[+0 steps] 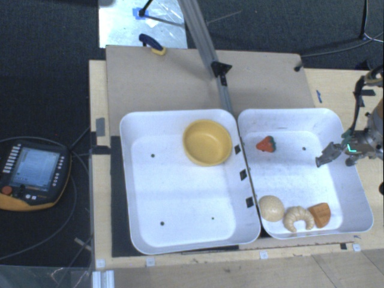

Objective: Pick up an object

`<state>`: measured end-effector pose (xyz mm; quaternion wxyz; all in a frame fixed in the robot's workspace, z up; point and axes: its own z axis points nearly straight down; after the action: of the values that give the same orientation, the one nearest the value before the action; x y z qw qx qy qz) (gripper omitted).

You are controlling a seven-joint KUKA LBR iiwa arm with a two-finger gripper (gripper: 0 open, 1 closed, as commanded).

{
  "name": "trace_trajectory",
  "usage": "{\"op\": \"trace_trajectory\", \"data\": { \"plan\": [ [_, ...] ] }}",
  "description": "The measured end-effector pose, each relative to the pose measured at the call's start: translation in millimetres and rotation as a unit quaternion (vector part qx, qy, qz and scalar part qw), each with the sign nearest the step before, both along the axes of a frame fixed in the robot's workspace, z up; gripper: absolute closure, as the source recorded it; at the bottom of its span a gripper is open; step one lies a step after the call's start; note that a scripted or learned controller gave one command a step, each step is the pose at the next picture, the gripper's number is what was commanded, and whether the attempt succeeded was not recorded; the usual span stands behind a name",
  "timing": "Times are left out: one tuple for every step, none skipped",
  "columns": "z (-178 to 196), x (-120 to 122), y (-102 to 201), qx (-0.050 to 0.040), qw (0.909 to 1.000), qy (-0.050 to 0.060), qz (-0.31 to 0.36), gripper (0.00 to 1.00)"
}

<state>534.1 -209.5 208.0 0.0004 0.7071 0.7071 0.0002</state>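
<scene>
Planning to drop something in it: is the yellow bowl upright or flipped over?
Upright: the yellow bowl in the left bin shows its open hollow and rim facing up.

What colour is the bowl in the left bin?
Yellow: the round yellow bowl shows best in the camera view.

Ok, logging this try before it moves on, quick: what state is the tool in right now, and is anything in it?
Tool: over the right bin, nothing seen in it; open or shut cannot be told.
</scene>
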Motion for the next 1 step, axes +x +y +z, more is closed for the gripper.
{"op": "trace_trajectory", "data": {
  "plan": [
    [0.0, 0.0, 0.0, 0.0, 1.0, 0.0, 0.0, 0.0]
  ]
}}
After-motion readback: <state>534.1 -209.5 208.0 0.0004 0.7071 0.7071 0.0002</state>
